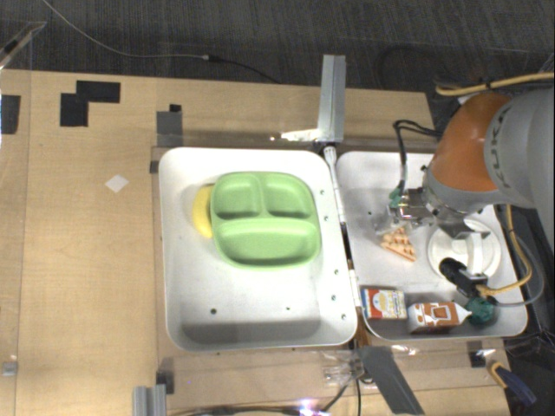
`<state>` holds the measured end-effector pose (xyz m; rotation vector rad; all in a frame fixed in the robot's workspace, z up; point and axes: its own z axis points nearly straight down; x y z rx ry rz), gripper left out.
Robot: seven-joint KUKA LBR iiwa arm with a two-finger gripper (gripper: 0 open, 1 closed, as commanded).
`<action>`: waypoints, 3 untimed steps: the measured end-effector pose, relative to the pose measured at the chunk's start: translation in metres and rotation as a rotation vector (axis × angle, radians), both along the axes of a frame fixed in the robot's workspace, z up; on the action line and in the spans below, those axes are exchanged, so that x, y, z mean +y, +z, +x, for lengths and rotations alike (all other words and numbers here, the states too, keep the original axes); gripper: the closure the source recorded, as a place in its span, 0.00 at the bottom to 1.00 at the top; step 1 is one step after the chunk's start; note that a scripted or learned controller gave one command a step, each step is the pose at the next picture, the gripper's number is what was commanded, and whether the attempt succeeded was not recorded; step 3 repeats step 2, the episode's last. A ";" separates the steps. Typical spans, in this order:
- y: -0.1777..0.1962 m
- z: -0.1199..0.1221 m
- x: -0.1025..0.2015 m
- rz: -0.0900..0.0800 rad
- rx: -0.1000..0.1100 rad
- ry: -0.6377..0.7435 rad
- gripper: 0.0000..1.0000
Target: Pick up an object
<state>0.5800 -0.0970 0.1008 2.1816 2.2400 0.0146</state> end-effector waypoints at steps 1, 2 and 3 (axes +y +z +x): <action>0.085 0.003 0.113 0.005 0.013 0.012 1.00; 0.084 -0.004 0.121 0.003 0.015 0.044 1.00; 0.084 -0.004 0.121 0.003 0.015 0.044 1.00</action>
